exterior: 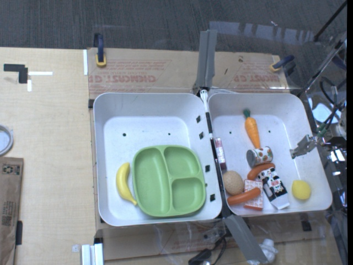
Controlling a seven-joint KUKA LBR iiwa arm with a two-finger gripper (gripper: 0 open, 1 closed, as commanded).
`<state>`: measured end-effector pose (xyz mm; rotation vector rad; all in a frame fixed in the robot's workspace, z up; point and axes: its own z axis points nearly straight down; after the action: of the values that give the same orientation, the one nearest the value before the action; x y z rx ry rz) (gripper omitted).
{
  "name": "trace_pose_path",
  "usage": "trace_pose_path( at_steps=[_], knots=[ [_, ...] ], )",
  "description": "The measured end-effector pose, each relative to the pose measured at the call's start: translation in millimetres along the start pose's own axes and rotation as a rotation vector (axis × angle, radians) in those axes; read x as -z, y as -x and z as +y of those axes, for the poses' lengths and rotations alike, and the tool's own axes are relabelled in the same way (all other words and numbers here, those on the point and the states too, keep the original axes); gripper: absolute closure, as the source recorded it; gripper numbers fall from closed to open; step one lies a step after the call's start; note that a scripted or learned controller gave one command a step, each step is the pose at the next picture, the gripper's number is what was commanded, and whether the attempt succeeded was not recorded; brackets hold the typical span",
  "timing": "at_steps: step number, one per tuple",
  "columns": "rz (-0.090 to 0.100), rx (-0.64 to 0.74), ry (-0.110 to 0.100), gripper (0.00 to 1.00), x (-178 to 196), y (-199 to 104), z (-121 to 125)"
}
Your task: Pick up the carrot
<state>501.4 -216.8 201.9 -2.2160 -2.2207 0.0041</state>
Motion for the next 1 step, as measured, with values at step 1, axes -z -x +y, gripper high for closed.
trace_pose_path(
  at_steps=[1],
  knots=[
    [-0.002,0.011,0.005,0.0,-109.8,-30.7,75.4]
  ],
)
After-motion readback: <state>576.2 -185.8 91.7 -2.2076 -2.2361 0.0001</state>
